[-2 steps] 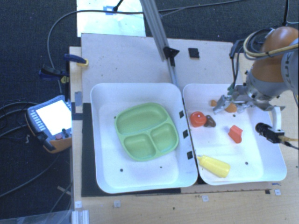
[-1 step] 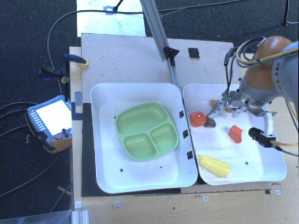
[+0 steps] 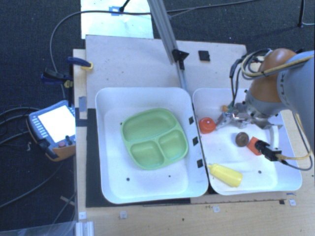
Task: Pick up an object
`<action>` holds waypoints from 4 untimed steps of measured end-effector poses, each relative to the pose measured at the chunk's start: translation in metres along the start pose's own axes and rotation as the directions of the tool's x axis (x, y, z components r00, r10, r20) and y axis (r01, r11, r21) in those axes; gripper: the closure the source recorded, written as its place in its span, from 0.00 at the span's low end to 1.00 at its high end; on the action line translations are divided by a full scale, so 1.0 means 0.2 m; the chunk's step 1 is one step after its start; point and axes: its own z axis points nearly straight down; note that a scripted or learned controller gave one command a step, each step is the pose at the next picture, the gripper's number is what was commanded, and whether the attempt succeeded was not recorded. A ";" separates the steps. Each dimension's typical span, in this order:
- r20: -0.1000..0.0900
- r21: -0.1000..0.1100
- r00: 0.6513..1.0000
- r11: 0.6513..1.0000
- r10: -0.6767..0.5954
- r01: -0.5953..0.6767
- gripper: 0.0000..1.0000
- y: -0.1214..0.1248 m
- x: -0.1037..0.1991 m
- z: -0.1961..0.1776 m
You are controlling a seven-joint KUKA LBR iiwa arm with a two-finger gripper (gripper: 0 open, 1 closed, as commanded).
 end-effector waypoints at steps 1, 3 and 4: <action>0.003 -0.006 1.000 1.000 0.000 0.000 1.00 0.01 -0.01 -0.07; 0.000 -0.003 1.000 1.000 -0.004 0.004 1.00 0.04 -0.05 -0.65; -0.003 0.002 1.000 1.000 -0.009 0.009 1.00 -0.03 0.20 -0.71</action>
